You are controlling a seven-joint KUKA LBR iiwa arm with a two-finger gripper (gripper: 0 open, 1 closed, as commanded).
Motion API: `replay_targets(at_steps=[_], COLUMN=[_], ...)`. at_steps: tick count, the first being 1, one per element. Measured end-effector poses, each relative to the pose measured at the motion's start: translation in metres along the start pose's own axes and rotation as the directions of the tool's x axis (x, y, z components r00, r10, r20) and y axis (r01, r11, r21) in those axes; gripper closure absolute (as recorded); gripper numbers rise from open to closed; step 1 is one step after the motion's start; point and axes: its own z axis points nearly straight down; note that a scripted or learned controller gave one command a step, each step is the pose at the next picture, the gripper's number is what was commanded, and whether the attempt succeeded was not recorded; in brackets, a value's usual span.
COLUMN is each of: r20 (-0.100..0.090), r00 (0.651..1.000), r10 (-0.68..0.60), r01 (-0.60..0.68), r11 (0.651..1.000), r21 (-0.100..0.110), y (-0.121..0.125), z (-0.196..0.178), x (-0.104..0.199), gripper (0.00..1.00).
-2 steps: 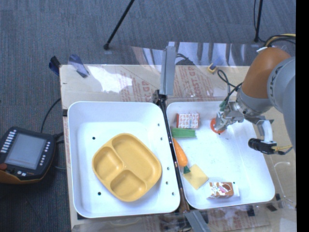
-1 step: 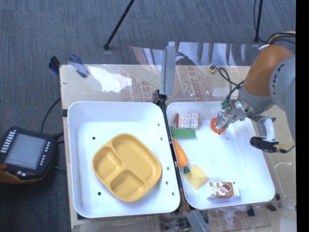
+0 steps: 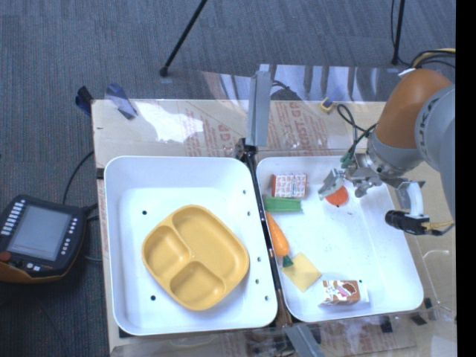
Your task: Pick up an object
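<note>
My gripper (image 3: 341,187) hangs over the far part of the right bin (image 3: 387,274), reaching in from the right. A small red-orange object (image 3: 338,197) sits between its silver fingers (image 3: 329,184), and the gripper is shut on it. Whether the object rests on the bin floor or is raised above it cannot be told. To its left in the same bin lie a small red carton (image 3: 288,185), a green bar (image 3: 282,204) and an orange carrot (image 3: 278,236). Nearer the front lie a yellow wedge (image 3: 301,271) and a brown-and-white packet (image 3: 343,292).
The left bin (image 3: 126,199) holds a yellow divided plate (image 3: 195,256). A grey upright post (image 3: 259,114) stands behind the seam between the bins. A handheld control pendant (image 3: 39,236) lies off the bench at the left. The arm's black side piece (image 3: 405,219) juts over the right bin's right rim.
</note>
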Motion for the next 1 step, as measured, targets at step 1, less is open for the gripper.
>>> replay_targets(at_steps=[1], r20=[-0.001], r00=[1.000], r10=[0.001], r01=[-0.001], r11=[1.000], r21=[-0.002], y=[0.0004], z=[-0.0104], x=[-0.0006], gripper=[1.00])
